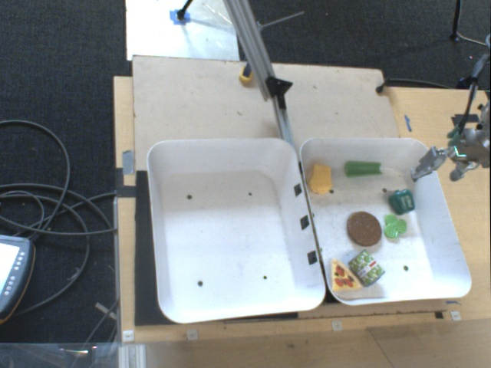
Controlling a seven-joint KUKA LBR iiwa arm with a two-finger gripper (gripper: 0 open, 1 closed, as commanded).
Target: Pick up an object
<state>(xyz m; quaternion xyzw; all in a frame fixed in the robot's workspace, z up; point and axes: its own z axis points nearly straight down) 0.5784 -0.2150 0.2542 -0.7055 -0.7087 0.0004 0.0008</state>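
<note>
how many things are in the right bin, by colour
green: 3, the long green piece, the dark teal one and the light green one
yellow: 1, the yellow block
brown: 1, the brown disc
mixed colours: 2, the pizza-slice wedge and the small printed box
total: 7

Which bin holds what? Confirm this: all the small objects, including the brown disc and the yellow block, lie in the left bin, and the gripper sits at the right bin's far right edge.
Wrong on one point. The camera view shows the brown disc and the yellow block in the right bin, not the left bin. The gripper does sit at the right bin's far right edge.
</note>
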